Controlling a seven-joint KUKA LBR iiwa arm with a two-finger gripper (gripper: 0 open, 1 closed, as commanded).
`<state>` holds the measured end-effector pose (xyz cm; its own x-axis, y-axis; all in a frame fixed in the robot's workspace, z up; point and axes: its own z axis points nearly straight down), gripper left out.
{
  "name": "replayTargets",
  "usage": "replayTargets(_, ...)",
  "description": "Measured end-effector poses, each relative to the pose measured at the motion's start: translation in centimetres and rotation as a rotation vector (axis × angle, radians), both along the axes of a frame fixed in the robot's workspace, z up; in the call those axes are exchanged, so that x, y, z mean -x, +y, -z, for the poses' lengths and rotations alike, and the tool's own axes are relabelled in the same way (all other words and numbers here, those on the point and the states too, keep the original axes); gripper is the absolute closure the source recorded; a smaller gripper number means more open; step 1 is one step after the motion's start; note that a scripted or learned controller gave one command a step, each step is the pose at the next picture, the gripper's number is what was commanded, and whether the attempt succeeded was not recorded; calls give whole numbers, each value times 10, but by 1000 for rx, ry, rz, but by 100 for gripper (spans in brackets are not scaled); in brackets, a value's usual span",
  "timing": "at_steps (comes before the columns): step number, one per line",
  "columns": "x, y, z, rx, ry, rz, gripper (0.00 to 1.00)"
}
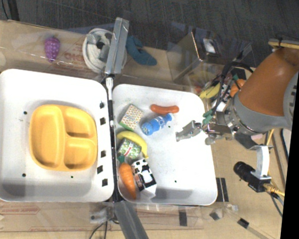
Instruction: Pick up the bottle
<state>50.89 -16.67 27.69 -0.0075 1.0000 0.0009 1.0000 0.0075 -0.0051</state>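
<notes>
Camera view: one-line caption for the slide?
Gripper over right bin, beside blue bottle lying among toys; yellow tray in left bin.

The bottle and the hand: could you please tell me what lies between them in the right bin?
In the camera view, only bare white bin floor lies between the blue bottle and the hand.

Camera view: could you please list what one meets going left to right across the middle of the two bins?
Yellow divided plastic tray → patterned square box → blue plastic bottle → grey two-finger gripper.
</notes>
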Motion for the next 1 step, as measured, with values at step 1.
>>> replayTargets(1, -53, 7, 99, -1, 1, -188, 0)
